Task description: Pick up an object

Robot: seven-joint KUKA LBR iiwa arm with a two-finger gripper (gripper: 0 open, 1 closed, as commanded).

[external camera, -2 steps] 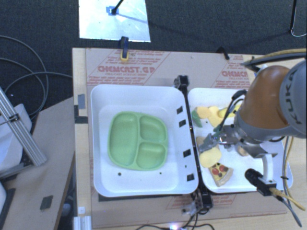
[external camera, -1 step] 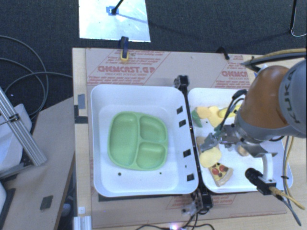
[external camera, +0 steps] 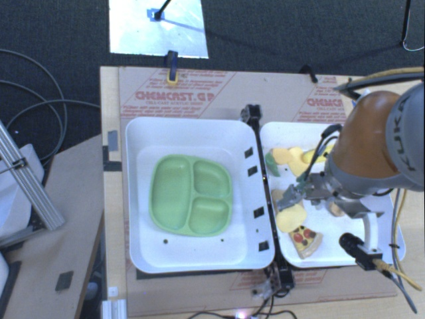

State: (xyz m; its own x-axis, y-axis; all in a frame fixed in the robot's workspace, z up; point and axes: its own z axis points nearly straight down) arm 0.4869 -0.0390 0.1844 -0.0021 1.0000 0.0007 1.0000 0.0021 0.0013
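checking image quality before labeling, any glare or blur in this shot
Camera view: a bright washed-out sheet glares at the top; the white bins are evenly lit with soft shadows; the tray is sharp; the hand looks slightly soft, with small toys beneath hard to make out.

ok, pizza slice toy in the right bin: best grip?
Take the pizza slice toy from straight above, across its two long slanting sides. It lies flat near the right bin's front wall, apart from the yellow pieces, so a top-down pinch looks clearest. The gripper is above the yellow pieces.
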